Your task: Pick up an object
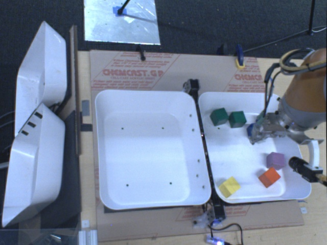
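1. The tool [254, 132] is seen low inside the right bin [220, 160], at its upper right part, just right of the two green cubes.
2. Something small and blue [250, 130] is visible at the tool's tip; whether it is gripped or merely touched cannot be told, and how far the tool stands open cannot be told either.
3. The arm [306, 98], grey with an orange band, is seen reaching over the right bin's right rim.
4. Two green cubes are counted in the right bin: one darker [219, 117] and one lighter [237, 119], set side by side and touching or nearly so, near the bin's top wall.
5. One purple cube [276, 160] is placed below and right of the tool, near the right bin's right wall.
6. One orange cube [269, 177] is found just below the purple cube.
7. One yellow cube [229, 186] is seen near the right bin's bottom wall, left of the orange cube.
8. Two white bins are counted on the desk [127, 68]; the left bin [107, 152] lies directly beside the right bin.
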You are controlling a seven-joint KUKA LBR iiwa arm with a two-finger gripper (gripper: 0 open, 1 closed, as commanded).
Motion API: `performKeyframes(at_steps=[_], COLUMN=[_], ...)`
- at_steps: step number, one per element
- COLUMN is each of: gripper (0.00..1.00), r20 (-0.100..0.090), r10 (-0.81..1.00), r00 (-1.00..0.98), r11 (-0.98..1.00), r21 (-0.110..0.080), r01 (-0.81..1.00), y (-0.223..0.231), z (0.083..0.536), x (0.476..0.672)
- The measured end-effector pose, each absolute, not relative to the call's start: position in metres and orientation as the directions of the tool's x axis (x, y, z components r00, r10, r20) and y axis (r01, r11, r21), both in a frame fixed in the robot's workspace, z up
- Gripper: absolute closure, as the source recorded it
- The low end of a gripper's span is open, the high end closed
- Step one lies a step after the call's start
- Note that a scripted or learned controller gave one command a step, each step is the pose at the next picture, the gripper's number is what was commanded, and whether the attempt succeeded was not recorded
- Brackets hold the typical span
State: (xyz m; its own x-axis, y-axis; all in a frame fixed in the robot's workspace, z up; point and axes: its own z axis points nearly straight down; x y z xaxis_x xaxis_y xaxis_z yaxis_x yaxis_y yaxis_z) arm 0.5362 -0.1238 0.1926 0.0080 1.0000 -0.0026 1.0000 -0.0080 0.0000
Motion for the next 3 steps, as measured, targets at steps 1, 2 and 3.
performKeyframes(at_steps=[1, 2, 3], gripper=[1.0, 1.0, 1.0], r20=[0.0, 0.0, 0.0], r10=[1.0, 1.0, 1.0], r00=[-0.004, -0.003, 0.0], r11=[0.004, 0.003, 0.0], r21=[0.002, 0.001, 0.003], r01=[1.0, 1.0, 1.0], y=[-0.064, -0.04, -0.052], z=[0.218, 0.224, 0.248], x=[0.5, 0.493, 0.493])
